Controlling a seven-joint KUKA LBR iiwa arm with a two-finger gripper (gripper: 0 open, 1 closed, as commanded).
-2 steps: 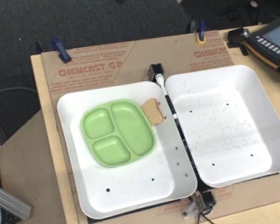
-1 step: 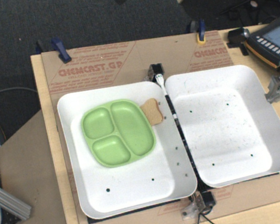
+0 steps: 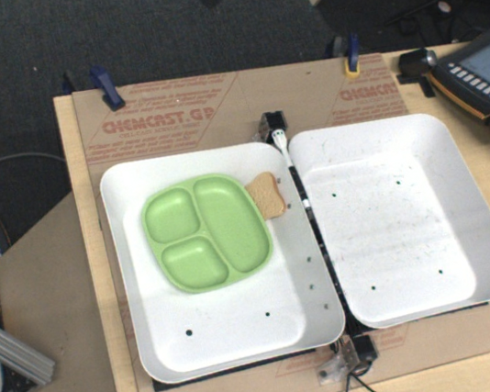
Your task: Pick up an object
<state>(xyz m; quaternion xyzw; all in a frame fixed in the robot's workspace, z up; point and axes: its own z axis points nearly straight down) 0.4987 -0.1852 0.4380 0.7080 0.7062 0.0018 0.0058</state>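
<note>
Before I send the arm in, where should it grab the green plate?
Probably the green plate by its raised outer rim on the near edge, coming from above; it lies flat in the left bin, and the tan piece crowds its far right corner.

Green tray and tan slab lying in the left bin

A light green divided tray (image 3: 207, 233) with three compartments is lying flat in the upper half of the left bin (image 3: 158, 344), turned slightly askew; a small tan, bread-like slab (image 3: 267, 196) is resting against its upper right rim, near the bin's right wall
</note>
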